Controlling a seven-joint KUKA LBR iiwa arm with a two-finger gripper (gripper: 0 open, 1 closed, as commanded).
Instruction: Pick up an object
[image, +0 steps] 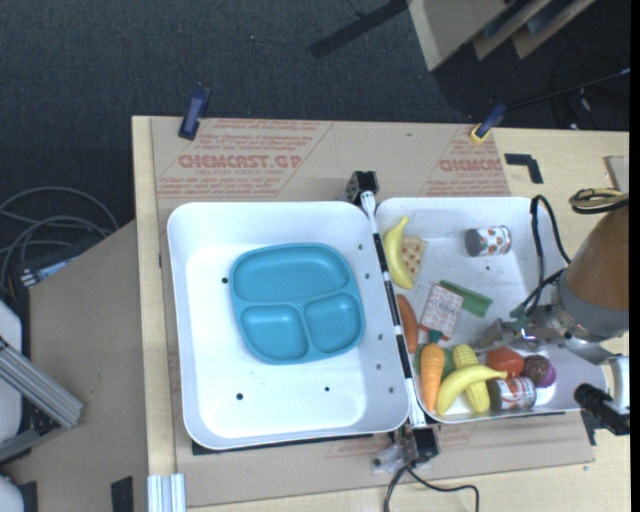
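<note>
The right bin (520, 215) holds several toy foods. A yellow banana (398, 250) lies at its upper left and a small can (487, 240) near the back. A printed box (441, 308) with a green piece (470, 297) sits mid-bin. Along the front lie an orange carrot (431, 372), a second banana (470, 380), a corn cob (466, 356), a red tomato (505, 360), a purple fruit (540, 371) and a labelled can (515, 394). My gripper (507, 331) reaches in from the right, low over the tomato, just right of the box.
The left bin (200, 300) carries a blue divided plate (297, 302). A thin orange carrot (407, 322) lies along the divider between the bins. Black cable (541, 240) loops over the right bin's far side. The arm's orange band (606, 262) stands at the right edge.
</note>
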